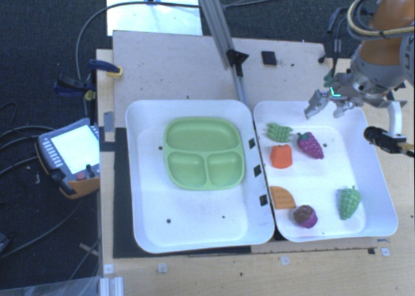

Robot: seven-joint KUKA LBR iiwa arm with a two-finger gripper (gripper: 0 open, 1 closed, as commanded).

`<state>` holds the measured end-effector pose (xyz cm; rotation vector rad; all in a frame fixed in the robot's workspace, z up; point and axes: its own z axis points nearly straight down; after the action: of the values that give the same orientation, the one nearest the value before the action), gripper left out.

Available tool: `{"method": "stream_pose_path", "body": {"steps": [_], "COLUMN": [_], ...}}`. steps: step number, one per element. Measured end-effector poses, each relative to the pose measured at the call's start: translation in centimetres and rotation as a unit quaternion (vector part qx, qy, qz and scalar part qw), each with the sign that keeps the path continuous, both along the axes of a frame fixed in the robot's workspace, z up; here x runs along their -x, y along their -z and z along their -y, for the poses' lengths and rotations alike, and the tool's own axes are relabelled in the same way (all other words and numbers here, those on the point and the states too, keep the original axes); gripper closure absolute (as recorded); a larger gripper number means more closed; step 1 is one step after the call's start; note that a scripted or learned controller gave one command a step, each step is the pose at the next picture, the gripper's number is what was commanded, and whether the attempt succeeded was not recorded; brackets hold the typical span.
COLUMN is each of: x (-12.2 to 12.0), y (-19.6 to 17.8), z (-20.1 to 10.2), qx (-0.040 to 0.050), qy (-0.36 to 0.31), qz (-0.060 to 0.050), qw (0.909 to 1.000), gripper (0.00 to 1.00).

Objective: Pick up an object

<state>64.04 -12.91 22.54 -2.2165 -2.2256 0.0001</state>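
Six toy foods scattered in the right bin (369, 158): leafy green piece (279, 132) at upper left, purple grapes (310, 145) just beside it, orange block (281, 156) below, orange wedge (281, 197) at left edge, dark purple round piece (305, 216) touching the wedge, green grapes (349, 202) lower right.

No text, label, number or sign can be read anywhere

glossy plastic bins (194, 239), matt green tray (204, 152)
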Motion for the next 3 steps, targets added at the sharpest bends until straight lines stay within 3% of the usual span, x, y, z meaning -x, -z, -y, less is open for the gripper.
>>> {"method": "stream_pose_path", "body": {"steps": [1,3], "x": [-0.1,0.1], "y": [-0.1,8.7], "z": [0.0,0.9], "qx": [0.0002,0.0005], "qy": [0.0,0.002], "qz": [0.001,-0.001], "qw": [1.0,1.0], "gripper": [0.0,0.0]}}
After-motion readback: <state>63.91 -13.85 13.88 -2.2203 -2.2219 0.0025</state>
